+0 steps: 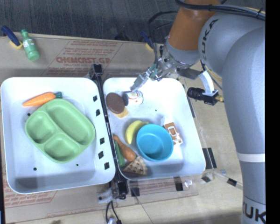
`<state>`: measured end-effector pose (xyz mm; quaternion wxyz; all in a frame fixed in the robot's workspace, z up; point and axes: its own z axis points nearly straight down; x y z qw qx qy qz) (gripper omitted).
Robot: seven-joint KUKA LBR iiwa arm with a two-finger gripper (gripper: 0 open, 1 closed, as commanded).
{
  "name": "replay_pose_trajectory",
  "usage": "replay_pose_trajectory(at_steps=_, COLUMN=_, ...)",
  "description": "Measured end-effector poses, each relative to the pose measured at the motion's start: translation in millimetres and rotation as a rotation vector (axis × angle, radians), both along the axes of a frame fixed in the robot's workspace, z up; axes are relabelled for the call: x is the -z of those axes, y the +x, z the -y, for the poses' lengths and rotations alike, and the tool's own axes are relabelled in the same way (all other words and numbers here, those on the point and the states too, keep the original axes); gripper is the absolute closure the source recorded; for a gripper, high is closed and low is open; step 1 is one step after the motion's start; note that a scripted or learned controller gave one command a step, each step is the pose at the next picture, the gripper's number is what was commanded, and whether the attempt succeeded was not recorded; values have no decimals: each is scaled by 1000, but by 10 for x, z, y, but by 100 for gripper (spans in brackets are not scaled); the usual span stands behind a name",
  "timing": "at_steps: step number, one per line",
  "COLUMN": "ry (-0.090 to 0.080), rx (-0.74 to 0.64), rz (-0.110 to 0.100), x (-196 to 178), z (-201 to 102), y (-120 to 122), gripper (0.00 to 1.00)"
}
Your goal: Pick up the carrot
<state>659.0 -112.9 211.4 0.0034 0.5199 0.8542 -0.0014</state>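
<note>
- Cone (136, 166) lies at right bin's (192, 125) near rim, far below the pincer (136, 87).
- Bare floor lies right of the pincer.
- Pincer's grip: cannot tell.
- Carrot (39, 98) lies far left, beside tray (59, 129).

Carrot (39, 98) in left bin (9, 139), behind tray (59, 129).

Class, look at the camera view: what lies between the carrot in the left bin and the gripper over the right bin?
In the camera view, between the carrot and the gripper lie bare white floor of the left bin, the black divider joining both bins, then the brown round piece.
</note>
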Motion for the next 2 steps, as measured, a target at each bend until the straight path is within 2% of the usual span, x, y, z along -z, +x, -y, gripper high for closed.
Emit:
replay_pose_trajectory(at_steps=1, ry=6, rx=-39, rz=-25, x=1220, z=104, y=-556, gripper=0)
replay_pose_trajectory(at_steps=2, ry=-2, rx=-114, rz=2, x=172, z=586, y=-236, gripper=0)
